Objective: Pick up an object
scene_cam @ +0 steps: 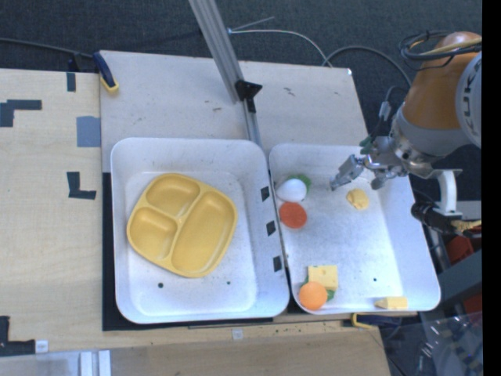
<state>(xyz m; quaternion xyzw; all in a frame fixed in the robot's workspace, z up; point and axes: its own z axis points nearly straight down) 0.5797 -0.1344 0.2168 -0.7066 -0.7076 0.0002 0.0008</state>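
Several small objects lie in the right bin (407, 245), and the one nearest your end effector (358, 175) is a pale yellow lump (358, 200) in the bin's upper middle. It is roughly round, so you cannot read a clear long axis or heading from it. The end effector hangs just above and beside that lump, its two fingers spread apart with nothing between them; one fingertip points down-left toward the bin floor.

Moving outward, you see a white ball (293, 189) near the bin's left wall with a green thing (303, 182) mostly hidden behind it, and a red-orange ball (293, 215) just below them. At the bin's near edge an orange ball (313, 295) touches a yellow block (323, 276), with a sliver of green peeking out beside them; what that sliver belongs to you cannot tell. A small yellow wedge (391, 302) lies in the near right corner, its long side running along the bin's front wall.

Your left bin (125, 163) holds a yellow divided plate (182, 223), tilted so its compartments run diagonally. Both bins sit on the worktop (164, 92). The arm (438, 100), grey with an orange band, comes in from the right and is cut off at the frame edge. A metal pole (215, 34) slants across the top.
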